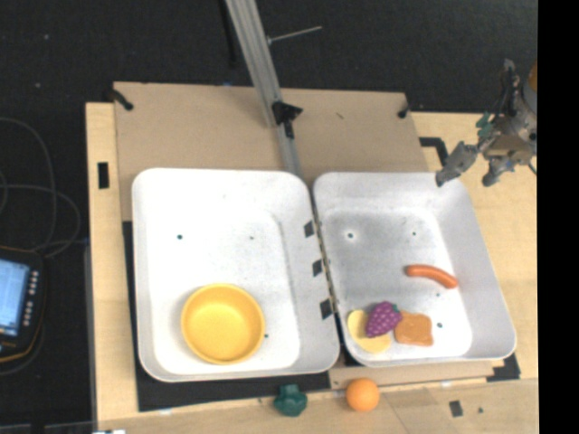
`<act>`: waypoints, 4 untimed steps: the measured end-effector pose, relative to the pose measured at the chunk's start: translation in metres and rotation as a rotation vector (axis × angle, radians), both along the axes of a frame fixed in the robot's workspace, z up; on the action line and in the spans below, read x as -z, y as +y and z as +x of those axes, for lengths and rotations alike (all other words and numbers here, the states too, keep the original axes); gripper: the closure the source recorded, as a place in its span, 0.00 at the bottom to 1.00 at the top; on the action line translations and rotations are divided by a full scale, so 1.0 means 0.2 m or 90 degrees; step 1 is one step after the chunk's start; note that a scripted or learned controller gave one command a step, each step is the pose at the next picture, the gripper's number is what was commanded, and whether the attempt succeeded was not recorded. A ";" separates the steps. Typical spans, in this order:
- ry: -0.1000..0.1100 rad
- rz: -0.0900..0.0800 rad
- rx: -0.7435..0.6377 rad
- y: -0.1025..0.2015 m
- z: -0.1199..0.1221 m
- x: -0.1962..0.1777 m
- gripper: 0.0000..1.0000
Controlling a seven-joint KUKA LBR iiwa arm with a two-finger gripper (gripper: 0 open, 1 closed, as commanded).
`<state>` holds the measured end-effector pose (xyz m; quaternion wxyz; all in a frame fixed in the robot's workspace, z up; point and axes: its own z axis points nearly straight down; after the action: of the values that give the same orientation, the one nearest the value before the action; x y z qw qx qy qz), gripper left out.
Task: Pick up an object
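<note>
My gripper (471, 172) hangs at the far right, above the back right corner of the right bin (380, 197), its two fingers spread apart with nothing between them. In the right bin lie an orange sausage (431, 276), a purple bunch of grapes (383, 317) resting on a yellow piece (364, 330), and an orange-brown piece (414, 330) beside them near the front. A yellow bowl (223, 323) sits in the front of the left bin (217, 206).
An orange ball (362, 394) and a dark green object (290, 400) lie on the bench in front of the bins. A grey metal pole (258, 57) slants up from between the bins at the back. A tablet (14, 301) sits at the left edge.
</note>
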<state>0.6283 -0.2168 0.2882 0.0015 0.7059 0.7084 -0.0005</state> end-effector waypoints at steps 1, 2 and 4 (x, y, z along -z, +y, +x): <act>0.000 0.000 0.000 0.00 0.00 0.00 0.00; 0.004 0.001 0.002 0.00 -0.03 0.31 0.00; 0.002 0.001 0.003 0.01 -0.06 0.75 0.00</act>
<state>0.6168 -0.2153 0.1389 -0.0001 0.7076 0.7066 -0.0015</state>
